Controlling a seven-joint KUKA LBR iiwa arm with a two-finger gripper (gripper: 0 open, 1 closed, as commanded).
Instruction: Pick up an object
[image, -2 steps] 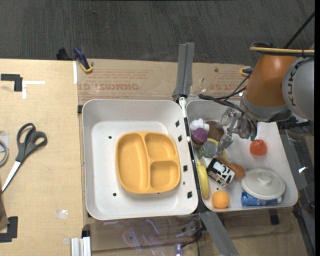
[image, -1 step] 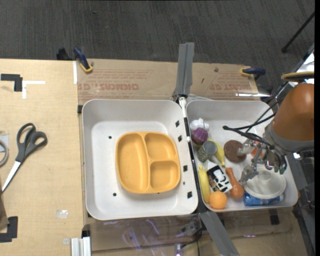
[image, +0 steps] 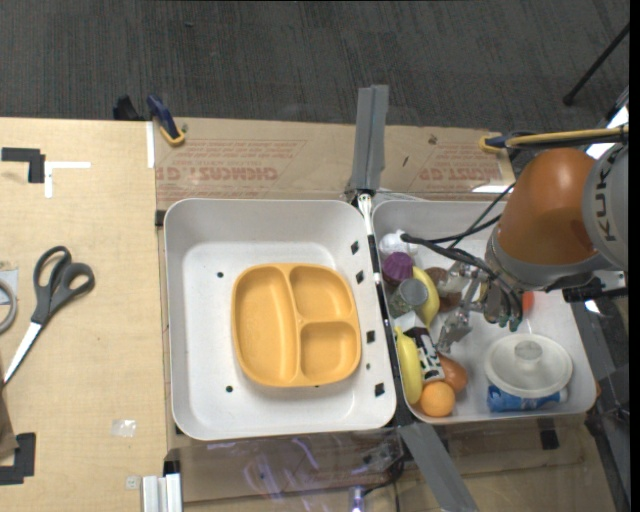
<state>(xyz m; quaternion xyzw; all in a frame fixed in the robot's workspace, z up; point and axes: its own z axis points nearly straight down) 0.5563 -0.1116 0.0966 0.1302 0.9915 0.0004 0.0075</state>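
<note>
The right bin (image: 560, 415) holds a clutter of small objects. A purple cup (image: 398, 266) and a greyish cup (image: 408, 293) stand along its left wall, beside a yellow banana-shaped toy (image: 428, 290). Nearer the front lie a second yellow banana (image: 407, 368), a black-and-white item (image: 430, 357) and an orange ball (image: 437, 399). A white bowl (image: 527, 362) rests upside down on a blue packet (image: 515, 402). My gripper (image: 455, 325) hangs low over the middle of this bin, just right of the bananas and left of the bowl. Nothing can be made out in its grasp.
The left bin (image: 190, 330) holds a yellow divided plate (image: 297, 325). Scissors (image: 50, 290) lie on the wooden bench far left. The arm's orange band (image: 545, 205) and cables (image: 450, 245) hang over the back of the right bin.
</note>
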